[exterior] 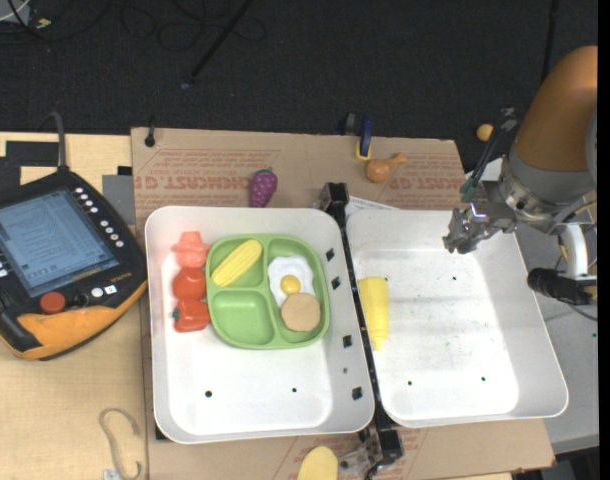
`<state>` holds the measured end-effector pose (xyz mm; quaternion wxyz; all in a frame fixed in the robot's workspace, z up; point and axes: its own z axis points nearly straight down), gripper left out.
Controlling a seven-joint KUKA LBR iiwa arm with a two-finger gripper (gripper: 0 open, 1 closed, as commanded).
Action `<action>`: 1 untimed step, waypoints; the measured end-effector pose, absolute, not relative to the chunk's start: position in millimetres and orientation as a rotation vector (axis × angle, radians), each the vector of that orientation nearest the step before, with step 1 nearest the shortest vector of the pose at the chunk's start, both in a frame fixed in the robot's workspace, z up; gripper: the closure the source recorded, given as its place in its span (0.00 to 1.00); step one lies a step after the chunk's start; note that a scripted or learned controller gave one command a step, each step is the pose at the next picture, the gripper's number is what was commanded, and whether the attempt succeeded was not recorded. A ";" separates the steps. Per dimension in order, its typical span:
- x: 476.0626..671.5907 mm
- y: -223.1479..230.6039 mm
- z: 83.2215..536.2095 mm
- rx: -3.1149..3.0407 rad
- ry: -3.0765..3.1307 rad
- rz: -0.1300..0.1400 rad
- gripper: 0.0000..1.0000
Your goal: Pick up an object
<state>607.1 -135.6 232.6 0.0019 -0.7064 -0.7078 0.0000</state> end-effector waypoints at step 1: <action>589.2 -84.9 240.2 -2.215 -2.221 0.001 1.00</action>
